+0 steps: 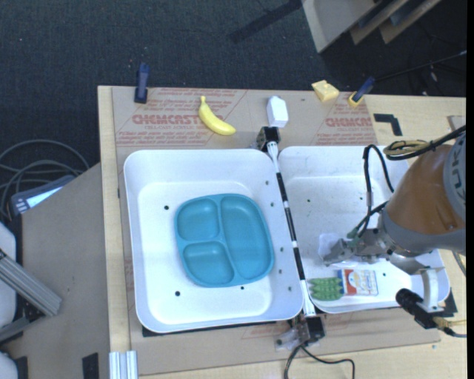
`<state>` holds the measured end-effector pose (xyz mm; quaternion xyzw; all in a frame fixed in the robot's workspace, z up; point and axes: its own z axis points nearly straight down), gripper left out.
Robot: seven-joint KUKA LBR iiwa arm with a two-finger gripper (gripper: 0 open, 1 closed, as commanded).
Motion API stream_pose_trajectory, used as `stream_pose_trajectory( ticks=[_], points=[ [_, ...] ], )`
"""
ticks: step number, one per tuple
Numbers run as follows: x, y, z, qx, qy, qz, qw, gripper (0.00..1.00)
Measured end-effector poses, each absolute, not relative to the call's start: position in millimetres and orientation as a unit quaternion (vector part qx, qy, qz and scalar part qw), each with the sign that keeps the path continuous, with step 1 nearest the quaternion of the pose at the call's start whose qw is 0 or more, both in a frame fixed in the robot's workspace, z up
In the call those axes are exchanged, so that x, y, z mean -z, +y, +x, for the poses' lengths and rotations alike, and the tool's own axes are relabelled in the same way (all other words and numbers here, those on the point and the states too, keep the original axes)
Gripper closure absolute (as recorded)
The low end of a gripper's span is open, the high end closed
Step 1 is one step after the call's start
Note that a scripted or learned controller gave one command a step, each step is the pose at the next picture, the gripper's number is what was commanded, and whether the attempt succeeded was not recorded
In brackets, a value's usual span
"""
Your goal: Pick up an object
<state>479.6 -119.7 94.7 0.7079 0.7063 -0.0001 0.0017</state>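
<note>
Above the packet (349,285), fingers (335,250) hover; spread unclear.

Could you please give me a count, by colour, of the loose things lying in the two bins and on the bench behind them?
Blue: 1, the divided plate in the left bin.
Yellow: 2, the banana and the cheese-like wedge on the bench.
White: 2, the small block on the bench and the printed packet in the right bin.
Total: 5

My tabletop (185,111) is pale wood with red-printed cardboard along its far edge. Around it lies dark blue-grey carpet (67,44). Grey cables (37,159) coil at the left, and light wooden furniture (370,18) stands beyond.
</note>
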Motion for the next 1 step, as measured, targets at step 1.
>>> stream_pose_trajectory(
  ticks=[1],
  points=[
    [-143.2, -159.1, 539.0, -0.0002, 0.707, 0.707, 0.001, 0.00]
  ],
)
